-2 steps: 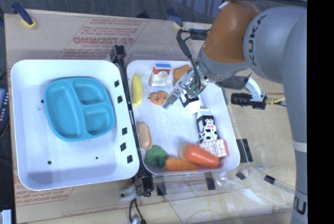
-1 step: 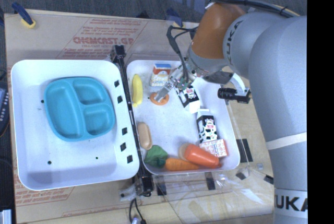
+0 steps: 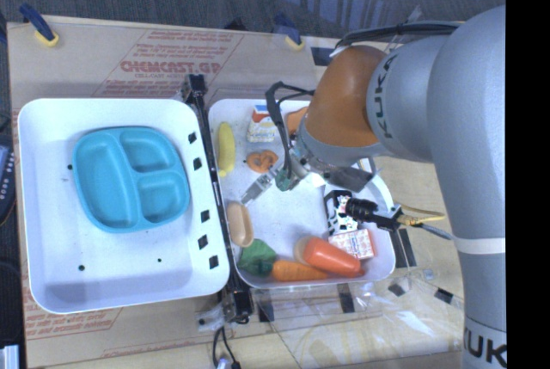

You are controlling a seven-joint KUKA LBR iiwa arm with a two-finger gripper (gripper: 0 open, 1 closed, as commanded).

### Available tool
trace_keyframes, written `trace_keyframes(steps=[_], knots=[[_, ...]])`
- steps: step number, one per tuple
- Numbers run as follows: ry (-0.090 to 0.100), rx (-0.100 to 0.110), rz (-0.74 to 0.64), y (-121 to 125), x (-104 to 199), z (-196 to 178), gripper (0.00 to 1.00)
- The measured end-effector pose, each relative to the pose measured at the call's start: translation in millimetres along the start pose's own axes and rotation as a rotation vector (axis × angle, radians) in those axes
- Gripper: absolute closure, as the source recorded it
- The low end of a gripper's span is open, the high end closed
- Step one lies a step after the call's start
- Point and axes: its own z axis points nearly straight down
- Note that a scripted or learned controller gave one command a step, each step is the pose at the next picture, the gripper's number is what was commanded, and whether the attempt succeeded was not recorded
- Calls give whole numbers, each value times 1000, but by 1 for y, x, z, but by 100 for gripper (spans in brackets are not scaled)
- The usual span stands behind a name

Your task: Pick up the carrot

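Near the right bin's front wall lies the carrot [image 3: 298, 271] — orange, green-topped.

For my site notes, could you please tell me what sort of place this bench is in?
Probably a robot lab or test cell rather than a kitchen. A grey arm reaches over two white bins clamped to a bench. The food in the right bin, such as the carrot, looks like plastic toys, and a blue divided plate sits in the left bin.

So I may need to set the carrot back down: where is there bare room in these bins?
Left bin: bare floor along its near edge and left wall, around the blue tray. Right bin: one small bare patch mid-floor between the hot dog and milk carton. Its near edge is crowded, with the carrot there.
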Motion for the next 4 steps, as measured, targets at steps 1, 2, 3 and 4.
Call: trace_keyframes(steps=[1, 2, 3, 4], knots=[[-2, 1, 195, 12, -20, 33, 0], [-15, -9, 128, 9, -101, -81, 0], [3, 8, 187, 23, -138, 33, 0], [-10, -8, 263, 29, -137, -52, 0]])
